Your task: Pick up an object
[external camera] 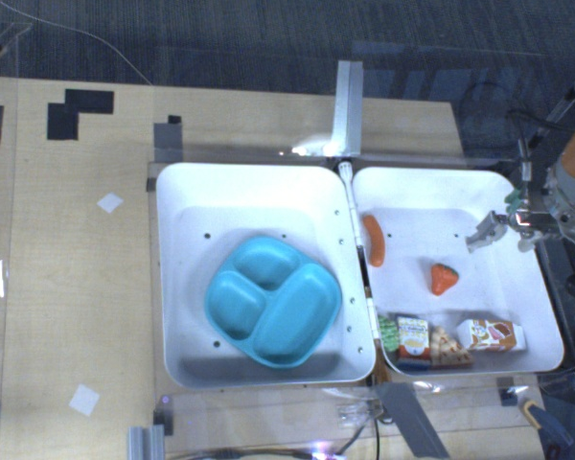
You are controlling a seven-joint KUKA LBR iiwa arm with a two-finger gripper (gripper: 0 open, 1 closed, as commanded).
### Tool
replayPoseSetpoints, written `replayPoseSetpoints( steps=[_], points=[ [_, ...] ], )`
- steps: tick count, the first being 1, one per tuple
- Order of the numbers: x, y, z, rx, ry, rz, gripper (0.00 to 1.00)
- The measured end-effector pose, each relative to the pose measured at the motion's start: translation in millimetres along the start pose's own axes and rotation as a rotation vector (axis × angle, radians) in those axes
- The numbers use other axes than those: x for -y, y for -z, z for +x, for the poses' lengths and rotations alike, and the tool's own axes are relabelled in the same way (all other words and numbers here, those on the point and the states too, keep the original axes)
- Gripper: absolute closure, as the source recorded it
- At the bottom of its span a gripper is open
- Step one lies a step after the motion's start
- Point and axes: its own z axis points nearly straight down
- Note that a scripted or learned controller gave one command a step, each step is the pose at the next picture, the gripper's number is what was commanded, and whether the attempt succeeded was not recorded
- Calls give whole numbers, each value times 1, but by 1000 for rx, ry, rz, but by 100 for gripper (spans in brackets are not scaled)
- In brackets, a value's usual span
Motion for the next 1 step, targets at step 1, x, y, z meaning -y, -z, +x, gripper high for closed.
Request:
replayPoseSetpoints(
  steps=[1],
  points=[
    [-11, -37, 31, 0, 37, 0, 0]
  ],
)
